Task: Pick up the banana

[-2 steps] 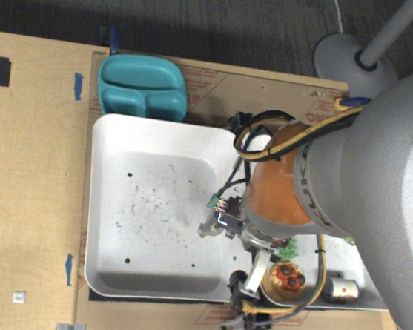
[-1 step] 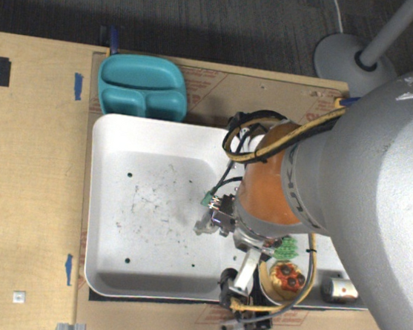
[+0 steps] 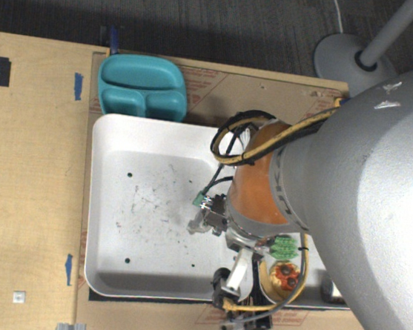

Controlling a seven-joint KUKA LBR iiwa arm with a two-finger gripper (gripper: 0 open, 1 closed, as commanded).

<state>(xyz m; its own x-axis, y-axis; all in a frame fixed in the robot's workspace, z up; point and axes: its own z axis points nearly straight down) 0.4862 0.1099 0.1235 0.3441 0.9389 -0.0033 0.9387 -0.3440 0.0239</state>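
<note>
While the arm [image 3: 369,210] hangs across the seam between the two bins, it covers most of the right bin [image 3: 315,274] from this angle. Gripper [image 3: 206,219] is low over the right-hand part of the left bin [image 3: 119,150], close to the scuffed white floor. Whether it is apart or closed I can't tell (the wrist and orange band [image 3: 259,193] sit right over it). Can't place the banana either: the likely spot is under the arm, so no call on which bin.

Peeking out beside the wrist, toward the right bin: a small green item [image 3: 284,246], and just below it a round brown-gold item [image 3: 285,276], too blocked to name. A teal divided tray [image 3: 143,85] sits on the bench, touching the left bin's far rim. Blue tape marks [image 3: 78,86] are on the cardboard to the left, well apart from the gripper.
</note>
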